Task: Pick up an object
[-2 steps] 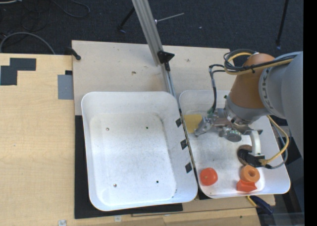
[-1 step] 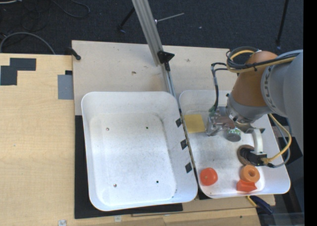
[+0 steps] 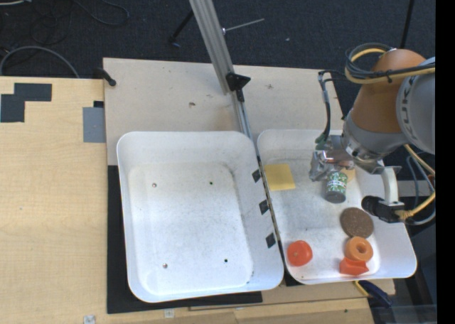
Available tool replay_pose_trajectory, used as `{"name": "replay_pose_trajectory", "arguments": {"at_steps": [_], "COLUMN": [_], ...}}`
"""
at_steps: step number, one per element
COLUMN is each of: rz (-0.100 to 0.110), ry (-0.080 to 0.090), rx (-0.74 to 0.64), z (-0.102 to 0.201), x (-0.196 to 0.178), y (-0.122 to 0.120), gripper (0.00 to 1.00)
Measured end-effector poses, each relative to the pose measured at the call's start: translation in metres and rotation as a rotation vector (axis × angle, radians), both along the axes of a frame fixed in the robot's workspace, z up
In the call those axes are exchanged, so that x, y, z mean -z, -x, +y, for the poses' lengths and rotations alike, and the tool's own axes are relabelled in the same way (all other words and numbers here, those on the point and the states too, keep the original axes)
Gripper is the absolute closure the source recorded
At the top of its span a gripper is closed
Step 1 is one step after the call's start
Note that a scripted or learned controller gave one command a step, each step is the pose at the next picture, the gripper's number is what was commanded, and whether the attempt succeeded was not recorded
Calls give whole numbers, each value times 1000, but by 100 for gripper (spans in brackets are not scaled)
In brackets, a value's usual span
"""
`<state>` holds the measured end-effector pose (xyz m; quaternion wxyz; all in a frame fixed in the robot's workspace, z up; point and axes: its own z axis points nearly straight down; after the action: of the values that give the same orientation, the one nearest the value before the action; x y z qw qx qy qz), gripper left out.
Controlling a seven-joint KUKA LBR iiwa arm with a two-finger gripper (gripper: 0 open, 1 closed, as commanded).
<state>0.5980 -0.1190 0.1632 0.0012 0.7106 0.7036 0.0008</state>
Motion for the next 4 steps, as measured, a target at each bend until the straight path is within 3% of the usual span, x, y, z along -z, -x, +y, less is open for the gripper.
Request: {"name": "replay_pose_trajectory", "arguments": {"at_steps": [1, 2, 4], "rz": [-2, 4, 7], "ry": [1, 0, -4], "rx": [-11, -15, -14], "z": [-3, -3, 104], "x": [-63, -65, -52], "y": [-2, -2, -4], "gripper": [100, 100, 100]}}
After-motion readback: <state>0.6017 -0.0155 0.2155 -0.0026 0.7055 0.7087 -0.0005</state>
